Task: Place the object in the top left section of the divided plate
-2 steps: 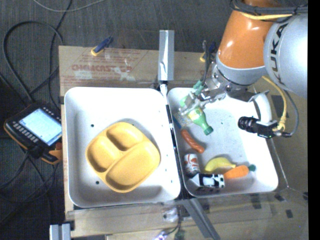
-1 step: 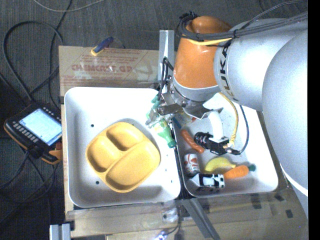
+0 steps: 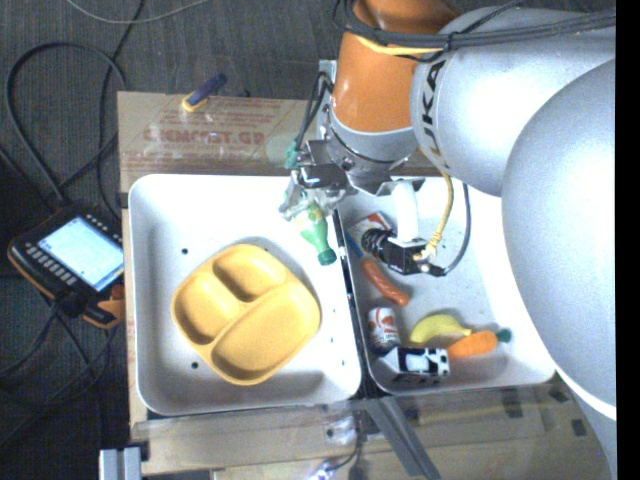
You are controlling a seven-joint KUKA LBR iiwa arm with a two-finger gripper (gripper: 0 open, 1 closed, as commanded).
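A yellow divided plate (image 3: 247, 311) lies in the left bin (image 3: 160, 228), with two small sections on its upper side and one large section below. My gripper (image 3: 306, 206) hangs over the left bin's right edge, just above and to the right of the plate. A small green bottle (image 3: 318, 236) sits between its fingers and points down and to the right, above the bin floor. The grey arm with its orange band (image 3: 385, 58) reaches in from the upper right.
The right bin (image 3: 520, 363) holds a sausage (image 3: 386, 281), a small can (image 3: 384, 325), a banana (image 3: 440, 326), a carrot (image 3: 474, 344) and a black-and-white toy (image 3: 424, 361). A cardboard sheet (image 3: 205, 138) lies behind the left bin. A handheld pendant (image 3: 75, 258) rests at far left.
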